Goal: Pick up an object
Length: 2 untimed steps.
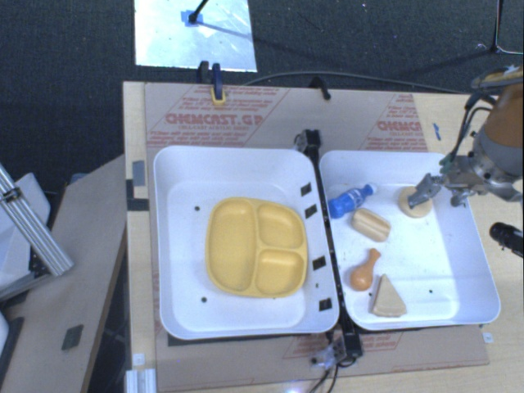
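Hand [427,191] over right bin [471,252] | at round disc [415,203] | fingers: can't tell

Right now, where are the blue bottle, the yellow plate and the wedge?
blue bottle [350,200], camera view, on its body, in the right bin.
yellow plate [232,244], camera view, on its large left compartment, in the left bin.
wedge [388,298], camera view, on its tan top face.

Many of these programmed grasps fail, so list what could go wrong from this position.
1. The gripper sits over the round tan disc near the right bin's far wall; a low, flat piece could slip out or get pushed against that wall.
2. The blue bottle and the bun-like piece lie close by; a sideways sweep might knock them.
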Motion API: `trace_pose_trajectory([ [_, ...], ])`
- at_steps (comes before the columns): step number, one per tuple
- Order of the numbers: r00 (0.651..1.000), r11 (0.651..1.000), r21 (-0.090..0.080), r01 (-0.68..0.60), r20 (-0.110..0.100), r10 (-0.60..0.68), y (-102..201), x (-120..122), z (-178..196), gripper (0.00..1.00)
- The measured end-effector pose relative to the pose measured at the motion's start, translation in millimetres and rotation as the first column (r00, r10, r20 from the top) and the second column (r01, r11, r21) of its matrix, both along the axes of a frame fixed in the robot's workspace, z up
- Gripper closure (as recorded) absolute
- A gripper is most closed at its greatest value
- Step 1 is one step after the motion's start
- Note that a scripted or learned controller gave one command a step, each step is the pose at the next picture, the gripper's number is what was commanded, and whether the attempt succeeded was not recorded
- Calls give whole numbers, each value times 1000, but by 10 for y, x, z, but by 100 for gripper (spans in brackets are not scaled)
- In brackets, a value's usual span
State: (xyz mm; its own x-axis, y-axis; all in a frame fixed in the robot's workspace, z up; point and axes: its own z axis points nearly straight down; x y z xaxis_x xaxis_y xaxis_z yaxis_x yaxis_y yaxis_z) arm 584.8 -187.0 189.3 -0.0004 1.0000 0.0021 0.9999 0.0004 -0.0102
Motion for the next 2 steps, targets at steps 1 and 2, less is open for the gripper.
trace_pose_trajectory([
  [1, 1000, 1000, -2, -3, 12, 3, 3, 30, 67, 0],
  [2, 1000, 1000, -1, -2, 7, 2, 46, 20, -554, 0],
])
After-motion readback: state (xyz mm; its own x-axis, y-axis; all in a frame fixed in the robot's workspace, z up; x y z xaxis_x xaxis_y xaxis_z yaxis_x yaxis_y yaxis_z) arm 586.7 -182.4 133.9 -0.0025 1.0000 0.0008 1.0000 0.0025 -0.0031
